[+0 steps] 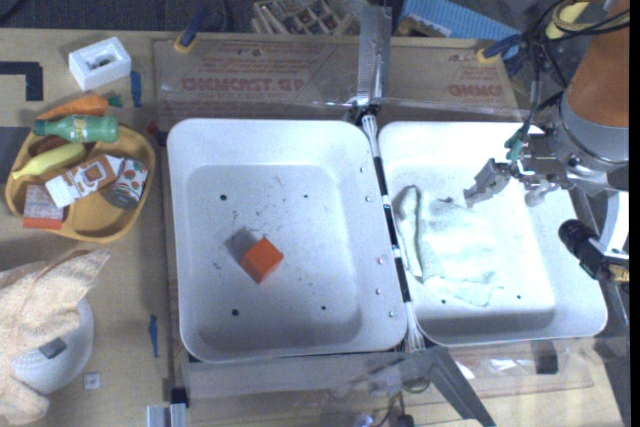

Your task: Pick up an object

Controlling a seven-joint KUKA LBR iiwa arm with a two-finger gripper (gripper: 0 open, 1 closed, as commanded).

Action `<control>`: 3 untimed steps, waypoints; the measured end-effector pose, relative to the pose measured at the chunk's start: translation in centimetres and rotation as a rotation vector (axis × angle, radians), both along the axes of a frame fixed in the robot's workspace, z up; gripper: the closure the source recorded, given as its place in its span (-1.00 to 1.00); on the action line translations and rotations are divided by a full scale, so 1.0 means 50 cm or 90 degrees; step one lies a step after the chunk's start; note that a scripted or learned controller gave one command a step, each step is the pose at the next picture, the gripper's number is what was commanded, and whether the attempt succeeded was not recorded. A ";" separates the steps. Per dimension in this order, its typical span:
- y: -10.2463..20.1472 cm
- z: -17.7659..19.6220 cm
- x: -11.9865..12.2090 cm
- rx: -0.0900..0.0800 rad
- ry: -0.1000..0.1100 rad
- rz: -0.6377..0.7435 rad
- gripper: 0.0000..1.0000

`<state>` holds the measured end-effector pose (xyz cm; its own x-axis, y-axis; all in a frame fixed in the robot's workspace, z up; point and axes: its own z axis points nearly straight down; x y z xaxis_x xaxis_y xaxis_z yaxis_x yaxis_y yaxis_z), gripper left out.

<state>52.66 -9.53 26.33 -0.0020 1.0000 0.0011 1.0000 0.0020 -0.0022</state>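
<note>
A: What is seen in the bins?
B: A pale cloth [452,250] is spread in the right bin [575,310]; an orange block [263,259] lies in the left bin [200,165].
A: And the gripper [482,187]?
B: It is poised above the cloth's upper edge, fingers apart, nothing held between them.

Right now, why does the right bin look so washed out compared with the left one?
In the camera view, glare bleaches the right bin, so the pale cloth nearly blends into it; the left bin is lit more evenly, and the orange block casts a small dark shadow beside it.
</note>
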 end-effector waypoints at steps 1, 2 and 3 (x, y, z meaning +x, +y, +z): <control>-0.097 -0.048 0.111 -0.001 -0.004 -0.015 -1.00; -0.006 -0.331 0.104 -0.002 -0.008 0.043 -1.00; -0.146 -0.256 0.066 -0.002 -0.004 0.068 -1.00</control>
